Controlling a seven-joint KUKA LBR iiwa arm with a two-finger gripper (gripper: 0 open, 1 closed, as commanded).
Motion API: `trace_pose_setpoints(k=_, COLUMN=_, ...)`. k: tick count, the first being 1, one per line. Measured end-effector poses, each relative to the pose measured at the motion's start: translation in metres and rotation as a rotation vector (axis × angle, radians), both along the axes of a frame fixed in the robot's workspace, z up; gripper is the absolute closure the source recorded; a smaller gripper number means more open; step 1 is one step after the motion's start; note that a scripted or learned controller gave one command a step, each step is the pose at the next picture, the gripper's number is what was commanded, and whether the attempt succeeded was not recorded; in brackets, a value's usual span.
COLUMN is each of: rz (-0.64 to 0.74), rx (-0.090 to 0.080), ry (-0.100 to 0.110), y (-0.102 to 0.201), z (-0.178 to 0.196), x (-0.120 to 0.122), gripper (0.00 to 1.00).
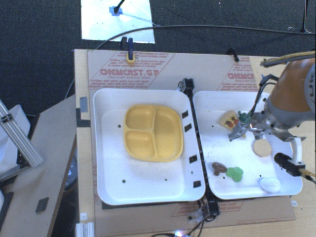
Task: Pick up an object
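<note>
Toast-like tan slice (229, 119) with red-green bits lies beside end effector (237, 133), whose grip state is unclear.

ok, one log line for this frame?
arm: over right bin | gripper: beside pizza toy, grasp unconfirmed | left bin: yellow tray | loose right: cookie, green toy, white egg

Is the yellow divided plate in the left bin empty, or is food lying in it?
Empty. The yellow plate lies right side up in the left bin, and all its compartments show bare yellow surface.
</note>
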State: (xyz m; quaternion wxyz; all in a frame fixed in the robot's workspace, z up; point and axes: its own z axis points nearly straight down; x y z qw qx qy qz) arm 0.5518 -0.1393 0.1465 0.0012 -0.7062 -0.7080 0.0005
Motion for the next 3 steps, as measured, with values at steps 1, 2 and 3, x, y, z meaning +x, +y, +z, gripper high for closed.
trace_pose_setpoints(k=1, rz=-0.002, rx=0.0, ry=0.0, y=0.008, z=-0.045, x=-0.001, gripper=0.0)
trace_pose_setpoints(k=2, rz=-0.002, rx=0.0, ry=-0.002, y=0.009, z=-0.063, x=-0.001, gripper=0.0)
trace_pose_setpoints(k=3, rz=-0.003, rx=-0.001, ry=-0.005, y=0.009, z=-0.051, x=0.0, gripper=1.0)
